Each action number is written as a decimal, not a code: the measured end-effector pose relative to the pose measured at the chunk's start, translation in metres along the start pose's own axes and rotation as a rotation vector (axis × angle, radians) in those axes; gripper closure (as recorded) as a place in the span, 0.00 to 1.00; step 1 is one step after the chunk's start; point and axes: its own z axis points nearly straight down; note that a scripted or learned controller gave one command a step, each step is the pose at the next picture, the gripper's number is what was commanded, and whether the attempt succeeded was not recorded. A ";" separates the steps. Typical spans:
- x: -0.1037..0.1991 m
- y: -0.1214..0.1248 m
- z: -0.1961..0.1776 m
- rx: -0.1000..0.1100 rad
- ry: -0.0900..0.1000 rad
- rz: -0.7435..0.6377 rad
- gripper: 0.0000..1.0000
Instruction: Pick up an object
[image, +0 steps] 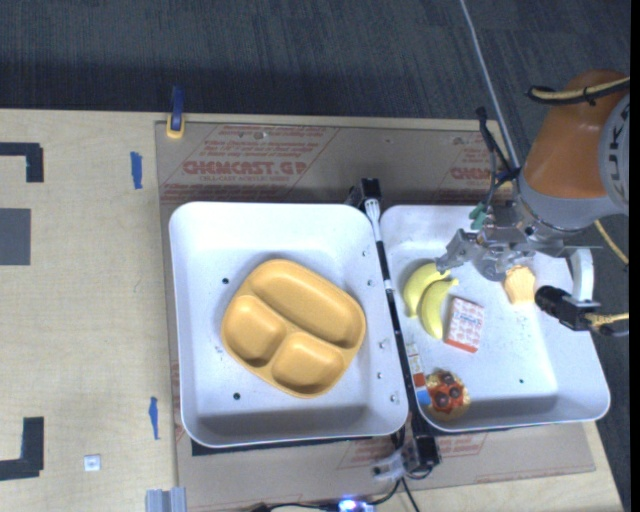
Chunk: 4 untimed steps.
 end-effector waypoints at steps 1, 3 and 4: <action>-0.004 -0.048 0.097 -0.012 -0.003 0.001 0.00; -0.004 -0.045 0.084 -0.021 -0.005 0.001 0.00; -0.005 -0.043 0.074 -0.026 -0.009 0.002 1.00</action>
